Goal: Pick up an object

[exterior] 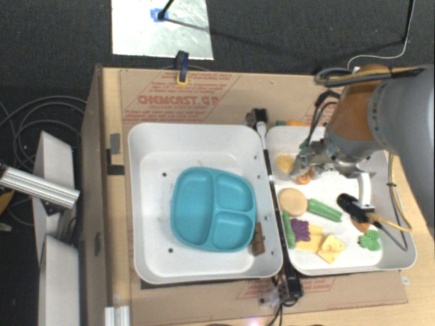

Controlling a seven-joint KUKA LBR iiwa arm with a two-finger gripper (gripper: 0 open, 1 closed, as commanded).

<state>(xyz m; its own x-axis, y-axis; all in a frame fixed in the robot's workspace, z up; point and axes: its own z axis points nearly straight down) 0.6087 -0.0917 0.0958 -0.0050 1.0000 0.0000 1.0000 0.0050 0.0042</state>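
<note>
Whether the jaws (307, 168) are open or closed I cannot tell; lower squarely over the small orange toy piece (304, 178) just beneath, then close.

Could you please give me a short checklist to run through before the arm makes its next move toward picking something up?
1. Gripper is over the right bin: ok.
2. An object lies at the gripper: ok, a small orange piece sits at its tip.
3. Object seen between the fingers: cannot tell.
4. Other items lie apart from the gripper: ok, the tan round piece and green piece lie nearer the camera.
5. Blue divided plate lies in the left bin, apart from the arm: ok.
</note>
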